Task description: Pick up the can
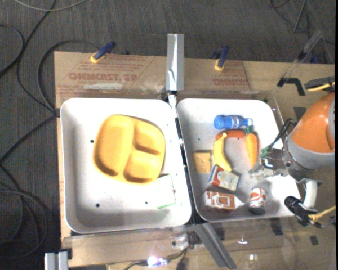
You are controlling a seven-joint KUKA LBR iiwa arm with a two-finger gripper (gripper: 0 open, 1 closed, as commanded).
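My end effector [266, 166] hangs over the right side of the right bin [265, 107], just inside its right wall and about midway along it. The orange band of my arm [315, 131] sits above it at the counter's right edge. Whether the end effector is open or closed cannot be told from this view; nothing is seen held in it.

The can [257, 200], red and white, stands near the right bin's front right corner, just below the end effector and apart from it. Beside the can, toward the front edge, lies a red and white carton [220, 199], with a smaller box [223, 179] touching it from behind. A banana [221, 153] lies in the bin's middle, and a carrot [251, 148] lies next to it on the right. A blue bottle [231, 121] lies on its side near the back wall. A tan square piece [201, 161] rests near the left wall.

The left bin [79, 207] carries a yellow divided tray [129, 148], set toward its back and centre. A white card with a green edge [167, 191] lies near that bin's front right corner.

Both bins rest on the cardboard-covered counter [118, 75], which has two clamps on its back edge.
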